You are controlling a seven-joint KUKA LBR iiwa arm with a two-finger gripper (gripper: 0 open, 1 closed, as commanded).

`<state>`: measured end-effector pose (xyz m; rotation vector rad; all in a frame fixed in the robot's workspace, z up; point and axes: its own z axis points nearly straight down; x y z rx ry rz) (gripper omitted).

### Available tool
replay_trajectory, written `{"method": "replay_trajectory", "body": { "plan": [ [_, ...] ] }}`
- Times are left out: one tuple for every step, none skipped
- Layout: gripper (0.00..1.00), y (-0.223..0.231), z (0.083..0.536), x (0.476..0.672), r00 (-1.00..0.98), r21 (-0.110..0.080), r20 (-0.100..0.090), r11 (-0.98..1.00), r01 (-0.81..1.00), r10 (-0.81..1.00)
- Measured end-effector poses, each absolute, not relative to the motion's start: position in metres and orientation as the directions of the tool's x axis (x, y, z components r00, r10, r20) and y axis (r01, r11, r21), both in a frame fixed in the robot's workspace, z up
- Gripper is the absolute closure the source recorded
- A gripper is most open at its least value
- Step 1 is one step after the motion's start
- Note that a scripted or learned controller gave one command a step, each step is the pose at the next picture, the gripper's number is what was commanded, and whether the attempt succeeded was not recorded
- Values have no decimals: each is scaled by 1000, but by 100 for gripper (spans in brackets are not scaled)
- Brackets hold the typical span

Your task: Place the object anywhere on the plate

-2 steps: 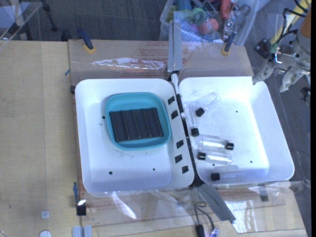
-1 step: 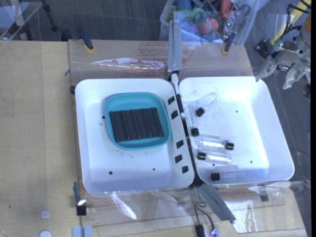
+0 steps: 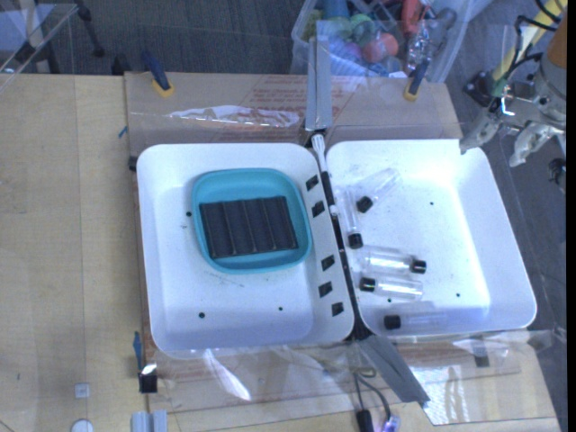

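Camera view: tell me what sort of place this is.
Probably a robotics lab test bench. Two shallow white plastic bins sit side by side on a pale wooden bench; a clear plastic tub of mixed colourful objects stands behind, and a teal plate with a dark ribbed insert serves as the target.

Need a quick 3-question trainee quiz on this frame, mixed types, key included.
1. True or false: the teal plate sits in the left bin.
2. Which bin holds the clear vials? A) left B) right
3. Fill in: the plate carries a dark ribbed ___.

Key: 1 true. 2 B, the right bin. 3 insert; no vial lies on the plate yet.
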<state>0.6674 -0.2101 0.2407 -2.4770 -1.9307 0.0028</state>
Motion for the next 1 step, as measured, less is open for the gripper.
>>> {"method": "replay_trajectory", "body": {
  "plan": [
    [0, -211, 245, 665, 244, 0, -1, -244, 970, 970]
  ]
}}
